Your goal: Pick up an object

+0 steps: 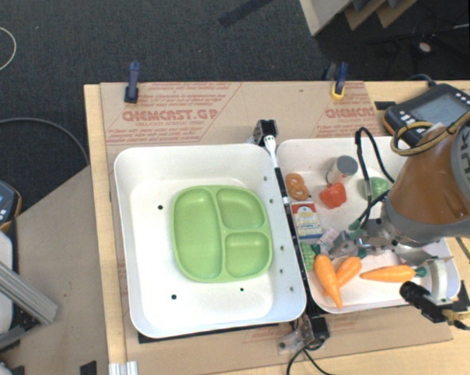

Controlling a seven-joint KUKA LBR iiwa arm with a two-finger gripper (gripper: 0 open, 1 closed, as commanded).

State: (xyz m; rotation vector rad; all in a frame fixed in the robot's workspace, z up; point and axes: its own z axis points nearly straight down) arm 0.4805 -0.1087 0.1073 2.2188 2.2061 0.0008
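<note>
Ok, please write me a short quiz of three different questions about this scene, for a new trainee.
1. True or false: the green plastic divided plate lies in the left white shallow bin.
2. Multiple choice: which bin does the grey arm's two-finger gripper reach into? A) the left bin B) the right white shallow bin C) neither
3. Fill the gap: the long orange toy carrot lies to the ____ of the pair of orange toy carrots in the camera view.

Key: 1 true; 2 B; 3 right.
</note>
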